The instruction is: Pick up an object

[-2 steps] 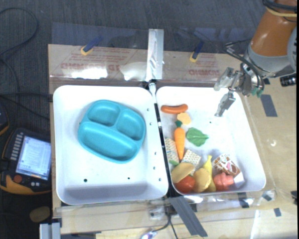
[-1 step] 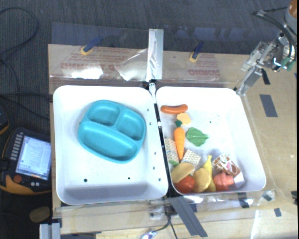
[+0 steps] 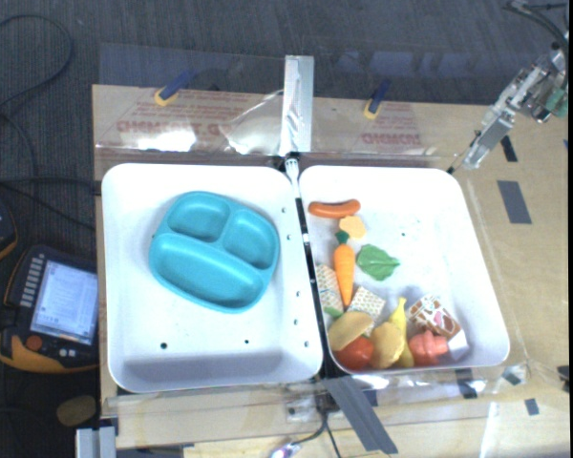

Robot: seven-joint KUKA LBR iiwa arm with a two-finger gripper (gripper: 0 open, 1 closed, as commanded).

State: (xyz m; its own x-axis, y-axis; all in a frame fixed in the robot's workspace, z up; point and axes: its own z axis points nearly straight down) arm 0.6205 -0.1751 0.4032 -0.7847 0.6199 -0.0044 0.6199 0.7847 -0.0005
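The right bin [image 3: 468, 246] holds a heap of toy food. A sausage [image 3: 334, 208] lies at its far left, with a carrot [image 3: 344, 260] and a green leaf [image 3: 377, 260] just in front of it. Nearer the front are two crackers [image 3: 366, 301], a yellow banana [image 3: 393, 327], a red tomato [image 3: 356, 352], a cake slice [image 3: 435, 315] and a red fruit [image 3: 424, 347]. My gripper [image 3: 479, 149] hangs outside the bin, past its far right corner, well away from all the food.
In the left bin [image 3: 134, 332] lies a blue divided plate [image 3: 215, 249]. A thin wall [image 3: 306, 256] separates the bins. Off the bench at the left lie a pendant [image 3: 53, 303] and cables. Tape marks [image 3: 514, 201] dot the bench on the right.
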